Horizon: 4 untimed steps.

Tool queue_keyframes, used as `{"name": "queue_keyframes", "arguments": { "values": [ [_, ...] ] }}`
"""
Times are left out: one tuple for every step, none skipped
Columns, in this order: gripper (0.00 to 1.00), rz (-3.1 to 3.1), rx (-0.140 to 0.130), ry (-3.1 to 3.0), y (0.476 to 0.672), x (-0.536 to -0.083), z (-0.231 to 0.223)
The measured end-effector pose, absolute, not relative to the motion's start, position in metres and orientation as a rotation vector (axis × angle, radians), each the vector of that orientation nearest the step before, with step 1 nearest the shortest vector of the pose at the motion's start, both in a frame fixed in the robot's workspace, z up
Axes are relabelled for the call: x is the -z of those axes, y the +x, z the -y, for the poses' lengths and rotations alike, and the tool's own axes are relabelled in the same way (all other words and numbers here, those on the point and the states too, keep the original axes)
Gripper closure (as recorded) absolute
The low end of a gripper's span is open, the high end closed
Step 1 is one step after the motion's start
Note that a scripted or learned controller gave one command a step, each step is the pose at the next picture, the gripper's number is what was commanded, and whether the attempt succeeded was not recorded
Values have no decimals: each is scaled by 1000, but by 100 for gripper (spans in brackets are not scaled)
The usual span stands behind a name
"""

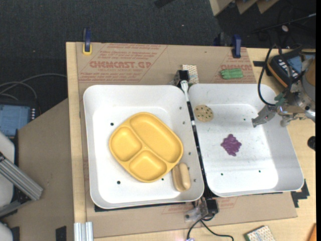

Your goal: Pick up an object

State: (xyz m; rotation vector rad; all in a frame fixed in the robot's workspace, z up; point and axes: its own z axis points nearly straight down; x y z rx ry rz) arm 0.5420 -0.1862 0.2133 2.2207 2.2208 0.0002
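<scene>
The right bin (281, 177) holds a round brown cookie (203, 113) near its back left corner and a purple bunch of grapes (231, 144) near its middle. In the left bin (95, 114) lies a yellow divided plate (145, 146), with a tan bread roll (181, 176) beside the plate's front right corner. My gripper (273, 118) hangs over the right bin's far right side, up and to the right of the grapes. It is open, with nothing between its fingers.
A small green object (231, 74) lies on the cardboard behind the right bin. Black cables (262, 79) loop near the arm at the right. A black clip (181, 77) sits at the back where the two bins meet.
</scene>
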Motion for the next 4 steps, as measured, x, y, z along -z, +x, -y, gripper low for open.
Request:
{"name": "queue_keyframes", "arguments": {
  "values": [
    [0, -2223, -2, 2223, 534, -80, 156],
    [100, -2215, -7, 2217, 536, -97, 159],
    [0, -2216, -6, 2218, 536, -96, 159],
    [0, -2222, -2, 2217, 555, -84, 145]
  ]
}}
